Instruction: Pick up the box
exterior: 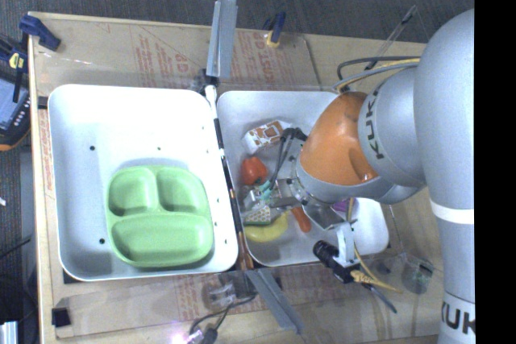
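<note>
Gripper (270, 197) low in right white plastic bin (242, 105), over the clutter of toy food; can't tell its state. Small white-and-brown carton box (266, 134) lies apart at bin's far side. Green compartment tray (159, 216) sits in left bin (81, 117)

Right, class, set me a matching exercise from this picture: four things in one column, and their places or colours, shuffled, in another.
Things:
1. green tray
2. box
3. banana
4. red item

Places:
A. right bin, near its front edge
B. left bin
C. right bin, between box and banana
D. right bin, towards its far edge

Pairs: 1-B, 2-D, 3-A, 4-C
</note>
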